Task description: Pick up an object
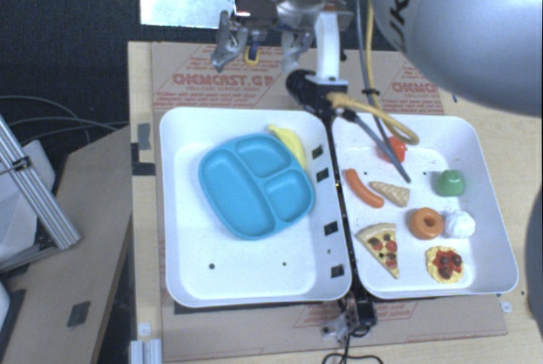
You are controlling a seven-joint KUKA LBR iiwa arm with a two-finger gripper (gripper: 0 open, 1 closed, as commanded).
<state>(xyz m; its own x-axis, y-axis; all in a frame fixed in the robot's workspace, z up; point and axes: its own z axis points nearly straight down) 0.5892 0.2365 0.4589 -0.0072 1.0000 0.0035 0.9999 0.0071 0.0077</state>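
My gripper (257,48) hangs over the cardboard behind the left bin (182,269). Its two fingers stand apart, open, with nothing between them. In the left bin lies a blue compartment plate (253,184) with a yellow banana (289,143) against its upper right rim. The right bin (488,184) holds toy foods: a red piece (392,149), a sausage (363,188), a tan wedge (391,193), a green piece (450,182), a donut (425,223), a white lump (461,224), a pizza slice (382,247) and a small round pizza (445,263).
Yellow and grey cables (382,123) trail from the arm across the back left of the right bin. The big grey arm body (458,6) fills the upper right. Cardboard (204,82) lies under both bins. An aluminium frame (30,193) stands at the far left.
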